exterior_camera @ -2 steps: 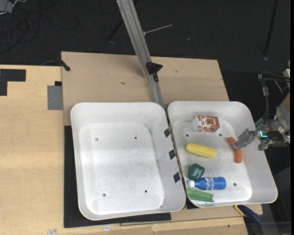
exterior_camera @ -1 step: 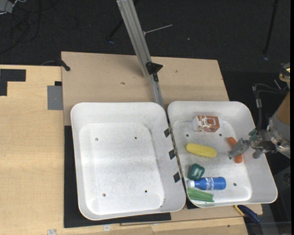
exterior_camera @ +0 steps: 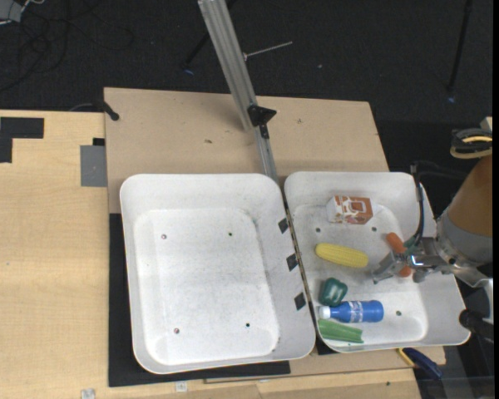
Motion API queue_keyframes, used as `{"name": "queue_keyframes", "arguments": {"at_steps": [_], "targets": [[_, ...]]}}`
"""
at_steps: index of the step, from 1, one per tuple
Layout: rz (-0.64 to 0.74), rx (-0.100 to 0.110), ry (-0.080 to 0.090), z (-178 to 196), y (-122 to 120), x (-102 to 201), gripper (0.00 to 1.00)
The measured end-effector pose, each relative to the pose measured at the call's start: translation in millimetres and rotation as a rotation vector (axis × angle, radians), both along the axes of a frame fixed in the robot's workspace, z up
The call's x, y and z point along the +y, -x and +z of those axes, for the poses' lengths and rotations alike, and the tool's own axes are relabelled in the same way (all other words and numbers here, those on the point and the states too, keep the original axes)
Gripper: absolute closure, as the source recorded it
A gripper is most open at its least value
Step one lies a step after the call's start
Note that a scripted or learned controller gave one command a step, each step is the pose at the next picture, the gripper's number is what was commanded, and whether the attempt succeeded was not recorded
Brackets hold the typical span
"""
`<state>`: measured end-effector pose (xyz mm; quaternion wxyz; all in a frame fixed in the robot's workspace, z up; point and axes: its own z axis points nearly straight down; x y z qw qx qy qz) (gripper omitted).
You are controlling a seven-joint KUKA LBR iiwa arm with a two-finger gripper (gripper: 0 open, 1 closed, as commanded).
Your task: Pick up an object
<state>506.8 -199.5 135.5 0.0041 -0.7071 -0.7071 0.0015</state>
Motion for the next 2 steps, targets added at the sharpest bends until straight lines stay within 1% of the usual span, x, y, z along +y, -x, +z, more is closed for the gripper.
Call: {"name": "queue_keyframes", "arguments": {"at_steps": [1, 2], "targets": [[-0.002, -0.007, 0.003, -45, 0, 0, 0.00], [-0.008, -0.006, 0.001, -34, 0, 0, 1.00]]}}
